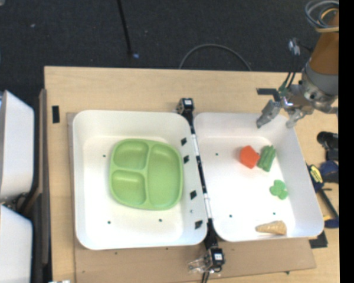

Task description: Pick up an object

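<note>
The right bin [224, 205] holds a red block [249, 157] with a dark green ridged piece [266, 158] touching its right side. Below them lie a small green leafy piece [278, 189] and a tan cone-shaped piece [272, 228] near the bin's front edge. My gripper [279, 116] hangs over the bin's far right corner, above and to the right of the red block. It is open with its two fingers spread apart, and nothing is between them.
The left bin [88, 217] holds a light green divided plate [146, 173]. A black divider with clips [196, 175] runs between the bins. Dark tools [325, 170] lie on the bench right of the right bin.
</note>
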